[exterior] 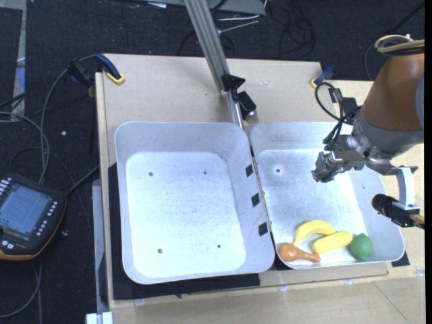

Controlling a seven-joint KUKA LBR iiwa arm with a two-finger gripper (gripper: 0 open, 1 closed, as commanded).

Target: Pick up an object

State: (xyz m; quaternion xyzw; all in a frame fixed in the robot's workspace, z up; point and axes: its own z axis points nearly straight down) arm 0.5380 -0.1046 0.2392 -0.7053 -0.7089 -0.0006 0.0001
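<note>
Banana (313, 229) in right bin (297, 147) near corner — gripper (324, 169) above, grip state unclear.

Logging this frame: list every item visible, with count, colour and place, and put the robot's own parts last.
banana: 1, yellow, right bin, near front edge
yellow block: 1, yellow, right bin, just in front of the banana, touching it
orange toy: 1, orange, right bin, front left corner
green ball: 1, green, right bin, front right corner
left bin: 1, white, left half of bench
right bin: 1, white, right half of bench
bench: 1, light wood, under both bins
clamps: 2, blue and yellow, bench's back corners
metal post: 1, grey, rising behind the bins
pendant: 1, orange and black, floor at left
arm: 1, grey with orange band, from right
gripper: 1, dark, above right bin's middle
</note>
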